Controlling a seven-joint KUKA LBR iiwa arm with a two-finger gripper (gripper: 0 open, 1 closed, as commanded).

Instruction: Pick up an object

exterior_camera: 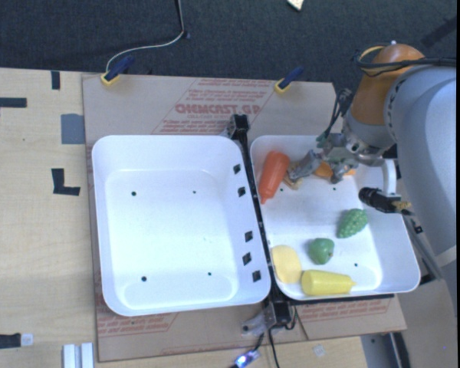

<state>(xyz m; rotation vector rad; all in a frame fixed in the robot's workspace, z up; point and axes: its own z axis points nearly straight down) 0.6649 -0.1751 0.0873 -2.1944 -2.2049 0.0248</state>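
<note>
Claw [316, 164] is hanging low over the far end of the right bin [395, 271], just right of the orange carrot [272, 175] lying against the bin's left wall. Whether it is apart or together: cannot tell. A small orange piece [324, 170] is sitting beside it. Green items [353, 222] [320, 249] and yellow items [286, 264] [326, 283] are resting nearer the front. Left bin [111, 205] is sitting alongside.

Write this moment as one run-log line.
arm: over right bin | gripper: low near orange carrot | other items: green pieces, yellow pieces | grasp: none seen
</note>
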